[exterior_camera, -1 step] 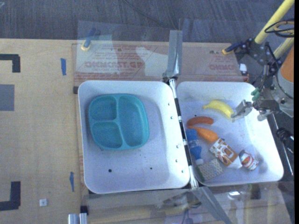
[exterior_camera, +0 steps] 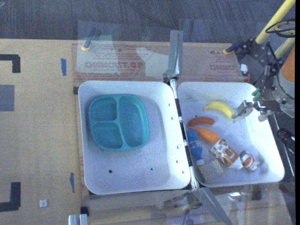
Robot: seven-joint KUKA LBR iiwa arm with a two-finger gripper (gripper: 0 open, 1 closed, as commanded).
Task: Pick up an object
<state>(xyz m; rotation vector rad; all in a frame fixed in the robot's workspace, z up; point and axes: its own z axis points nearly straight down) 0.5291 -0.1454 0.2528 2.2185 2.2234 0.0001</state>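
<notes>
The right bin (exterior_camera: 269,139) holds several items: a yellow banana (exterior_camera: 219,108), a red sausage (exterior_camera: 200,122), an orange carrot (exterior_camera: 207,135), a blue bottle (exterior_camera: 193,144), a printed carton (exterior_camera: 223,153), a small can (exterior_camera: 249,161) and a grey mesh packet (exterior_camera: 211,170). My gripper (exterior_camera: 252,113) hangs over the bin's right side, just right of the banana's end. Its fingers are spread open with nothing between them.
A teal divided plate (exterior_camera: 119,122) lies in the left bin (exterior_camera: 136,172). A metal divider (exterior_camera: 180,125) separates the two bins. Clear plastic sheeting and cardboard (exterior_camera: 140,60) stand behind the bins. Cables and a yellow hose (exterior_camera: 276,22) crowd the upper right.
</notes>
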